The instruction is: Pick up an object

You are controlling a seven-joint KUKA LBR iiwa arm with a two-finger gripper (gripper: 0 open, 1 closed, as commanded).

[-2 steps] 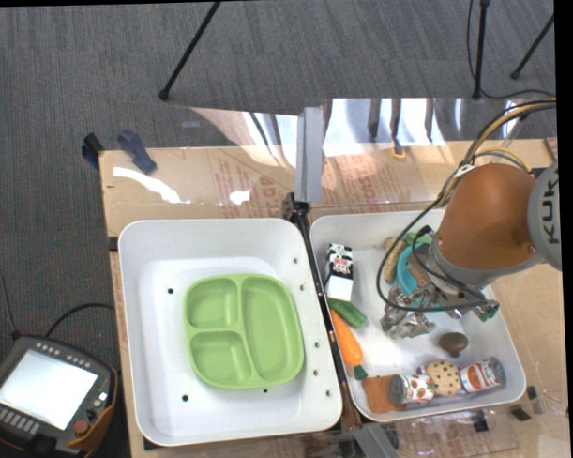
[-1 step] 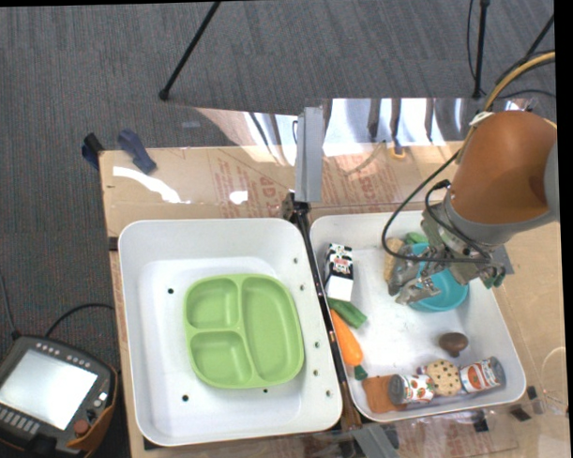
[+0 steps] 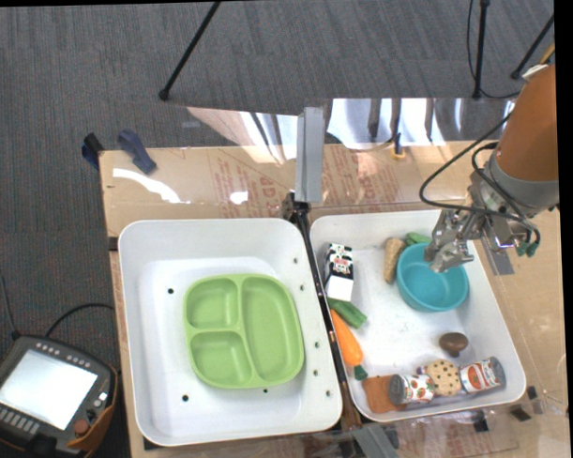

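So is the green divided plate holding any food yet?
Empty: the green divided plate shows three bare compartments and lies flat in the left bin.

We note a brown counter (image 3: 210, 184), glare along its far part. Directly on it: two shallow white bins touching side by side, left bin (image 3: 143, 275) and right bin (image 3: 403, 337). A grey upright post (image 3: 309, 157) stands behind their junction.

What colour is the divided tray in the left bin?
Light green tray, seen clearly in the camera view.
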